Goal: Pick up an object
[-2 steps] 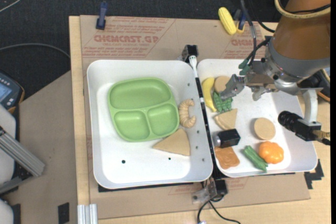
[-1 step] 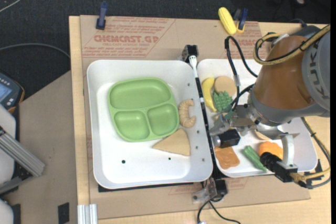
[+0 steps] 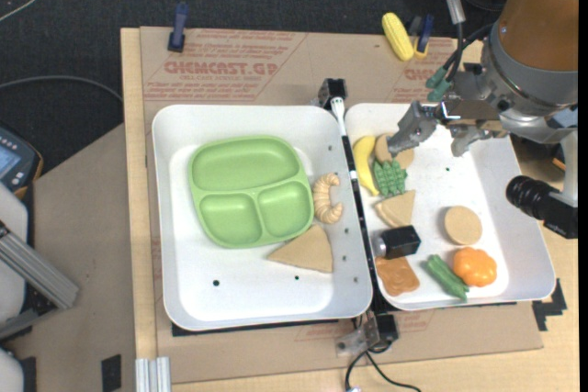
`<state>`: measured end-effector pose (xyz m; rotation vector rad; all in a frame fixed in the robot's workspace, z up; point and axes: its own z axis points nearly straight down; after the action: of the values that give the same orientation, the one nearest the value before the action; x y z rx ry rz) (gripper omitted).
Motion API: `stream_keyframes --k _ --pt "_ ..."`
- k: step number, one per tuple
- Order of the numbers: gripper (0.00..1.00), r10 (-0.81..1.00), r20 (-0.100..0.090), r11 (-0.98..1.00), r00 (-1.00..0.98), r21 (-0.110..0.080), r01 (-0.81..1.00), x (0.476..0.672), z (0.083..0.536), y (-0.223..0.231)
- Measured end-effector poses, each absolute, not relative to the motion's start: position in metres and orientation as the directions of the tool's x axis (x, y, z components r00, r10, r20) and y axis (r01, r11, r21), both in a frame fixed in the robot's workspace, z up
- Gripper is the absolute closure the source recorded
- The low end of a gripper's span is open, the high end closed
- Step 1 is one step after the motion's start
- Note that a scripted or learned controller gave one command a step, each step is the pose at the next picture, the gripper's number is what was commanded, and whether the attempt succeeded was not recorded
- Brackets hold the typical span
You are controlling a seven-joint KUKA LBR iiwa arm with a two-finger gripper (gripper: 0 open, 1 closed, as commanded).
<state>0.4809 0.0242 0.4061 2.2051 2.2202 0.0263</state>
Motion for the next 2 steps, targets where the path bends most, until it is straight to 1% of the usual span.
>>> stream_keyframes --k 1,2 --pt "1.00 1.000 -0.001 0.001 -0.001 0.004 1.000 0.480 0.407 0.022" --pt "1.00 1.000 0.000 0.005 -0.005 -0.012 1.000 0.478 0.309 0.078"
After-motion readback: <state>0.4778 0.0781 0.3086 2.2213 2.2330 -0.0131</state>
